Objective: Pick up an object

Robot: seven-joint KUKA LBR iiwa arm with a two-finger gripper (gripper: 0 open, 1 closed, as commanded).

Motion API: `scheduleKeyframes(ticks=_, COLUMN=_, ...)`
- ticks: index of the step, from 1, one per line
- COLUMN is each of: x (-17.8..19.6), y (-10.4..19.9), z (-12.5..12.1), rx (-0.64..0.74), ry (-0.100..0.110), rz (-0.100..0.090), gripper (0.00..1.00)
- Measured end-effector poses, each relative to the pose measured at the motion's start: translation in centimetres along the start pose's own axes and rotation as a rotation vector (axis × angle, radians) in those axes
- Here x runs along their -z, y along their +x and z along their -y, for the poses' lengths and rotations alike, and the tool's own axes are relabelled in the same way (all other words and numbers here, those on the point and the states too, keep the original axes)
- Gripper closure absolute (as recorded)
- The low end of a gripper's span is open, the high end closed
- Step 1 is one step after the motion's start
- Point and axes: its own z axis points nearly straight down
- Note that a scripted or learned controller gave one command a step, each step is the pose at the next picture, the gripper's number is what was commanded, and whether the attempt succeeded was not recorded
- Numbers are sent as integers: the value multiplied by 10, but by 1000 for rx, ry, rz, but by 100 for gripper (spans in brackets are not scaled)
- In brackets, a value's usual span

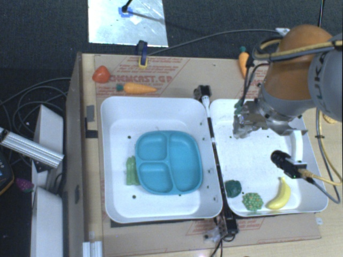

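Dark carpet floor (pixel 43 31) all around, with a shiny silver sheet (pixel 127 14) up at the back, well beyond the blue divided plate (pixel 169 162). Brown desk (pixel 161 71) under everything, carrying two white bins.

Camera view, everything placed off that plate:

- Left bin (pixel 161 108) wrapped around the plate, plate roughly dead centre in it.
- Touching the plate's left edge: a small green piece (pixel 131 171), upright-ish strip shape. Can't tell what exactly.
- Behind the plate, outside the bin on the bare desk: an orange carrot (pixel 136 88) lying flat, a red-orange lump (pixel 101 74) further left of it, and a blue clamp (pixel 142 52) at the desk's back edge.
- Right of the plate, past the black divider (pixel 210 138): right bin (pixel 311 197).
- Near that bin's front edge, right of and a bit closer than the plate: a dark green lump (pixel 232 188), then a bumpy light green piece (pixel 252 201), then a yellow banana (pixel 280 194), all in a row and close together. None lifted, all lying on the bin floor.
- Up and right of the plate, over the right bin's back half: grey arm with orange band (pixel 300 44) and the end effector (pixel 244 125), well apart from the banana row. Spread or pressed together? Honestly can't tell, just a metallic jumble from this angle. Nothing visibly pinched in it.
- Far left of the plate, off the desk: loose black cables (pixel 21 106) and a metal bar (pixel 29 148).
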Motion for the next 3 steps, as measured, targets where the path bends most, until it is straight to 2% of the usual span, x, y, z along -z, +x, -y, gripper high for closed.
scheduleKeyframes(ticks=1, x=-2, y=5, z=-3, rx=2, ry=0, rz=0, gripper=100)
scheduleKeyframes(ticks=2, x=-7, y=11, z=9, rx=2, ry=0, rz=0, gripper=100)
scheduleKeyframes(ticks=3, x=1, y=-21, z=-40, rx=0, ry=-1, rz=1, gripper=100)
